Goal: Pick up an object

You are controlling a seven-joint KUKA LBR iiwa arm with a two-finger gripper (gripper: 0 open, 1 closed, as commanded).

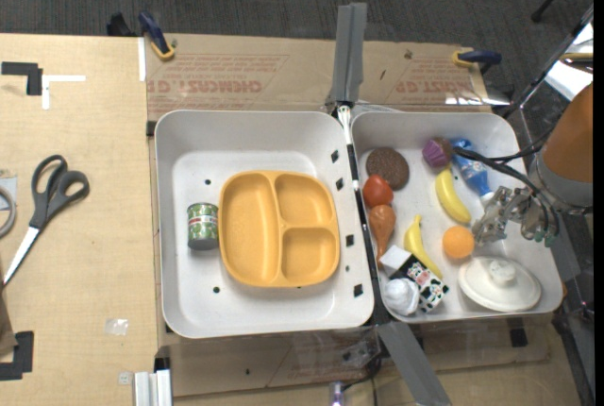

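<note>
Gripper (pixel 493 223) seen low in right bin (pixel 363 126) nr its right edge, beside orange ball (pixel 458 243) | claw state can't be told; nothing seen held | risk: ball nudged, rolls off.

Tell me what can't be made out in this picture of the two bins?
- Gripper, camera view: too small and cluttered to tell open from shut.
- Small can: label too small to read.
- Arm: cut off by the right edge.
- Purple item: too small to identify.
</note>
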